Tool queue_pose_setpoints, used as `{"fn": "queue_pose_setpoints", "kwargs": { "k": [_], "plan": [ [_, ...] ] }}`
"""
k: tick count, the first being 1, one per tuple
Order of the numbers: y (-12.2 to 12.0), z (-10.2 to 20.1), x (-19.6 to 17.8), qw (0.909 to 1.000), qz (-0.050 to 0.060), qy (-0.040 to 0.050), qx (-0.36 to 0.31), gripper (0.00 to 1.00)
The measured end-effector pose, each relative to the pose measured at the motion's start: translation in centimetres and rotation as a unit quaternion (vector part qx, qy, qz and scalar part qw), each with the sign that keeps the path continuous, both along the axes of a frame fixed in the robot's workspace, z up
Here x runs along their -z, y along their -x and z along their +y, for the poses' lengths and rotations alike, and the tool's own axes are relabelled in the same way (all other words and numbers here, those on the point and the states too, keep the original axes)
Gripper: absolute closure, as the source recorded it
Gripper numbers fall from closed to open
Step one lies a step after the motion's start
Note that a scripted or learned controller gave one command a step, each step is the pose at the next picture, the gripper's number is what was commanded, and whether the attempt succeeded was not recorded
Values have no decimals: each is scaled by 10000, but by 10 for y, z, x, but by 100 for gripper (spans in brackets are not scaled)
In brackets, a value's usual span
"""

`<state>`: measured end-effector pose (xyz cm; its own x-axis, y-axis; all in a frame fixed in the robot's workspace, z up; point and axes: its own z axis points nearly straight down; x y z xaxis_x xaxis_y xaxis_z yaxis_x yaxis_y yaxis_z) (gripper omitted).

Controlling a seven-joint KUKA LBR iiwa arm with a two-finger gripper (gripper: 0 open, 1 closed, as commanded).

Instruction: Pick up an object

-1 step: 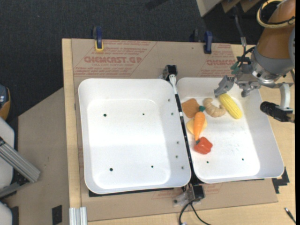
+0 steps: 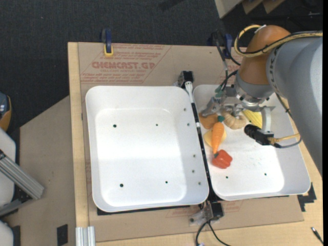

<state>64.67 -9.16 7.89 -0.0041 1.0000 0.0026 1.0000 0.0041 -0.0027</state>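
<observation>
My gripper (image 2: 225, 109) hangs low over the far left part of the right bin (image 2: 287, 181), under the orange-banded wrist. Just below it a cluster of toy food lies on the bin floor. An orange carrot (image 2: 218, 135) points toward the front, with a yellow piece (image 2: 207, 138) at its left. A brown item (image 2: 207, 121) and a beige item (image 2: 236, 121) lie on either side of the carrot's green top. A yellow corn-like piece (image 2: 254, 118) is partly hidden by the wrist. A red pepper (image 2: 222, 159) sits apart, nearer the front. Nothing is visibly held.
The left bin (image 2: 93, 137) lies beside the right one, with a black divider (image 2: 197, 132) between them. A black cable plug (image 2: 256, 134) hangs from the wrist over the right bin. Both bins rest on a cardboard sheet (image 2: 128, 63).
</observation>
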Motion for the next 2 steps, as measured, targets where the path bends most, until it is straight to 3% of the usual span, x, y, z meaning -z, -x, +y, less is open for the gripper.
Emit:
{"fn": "queue_pose_setpoints", "kwargs": {
  "k": [1,2],
  "plan": [
    [-2,-3,-19,10000,-46,17,15,100],
    [32,0,-14,10000,14,7,29,100]
  ]
}}
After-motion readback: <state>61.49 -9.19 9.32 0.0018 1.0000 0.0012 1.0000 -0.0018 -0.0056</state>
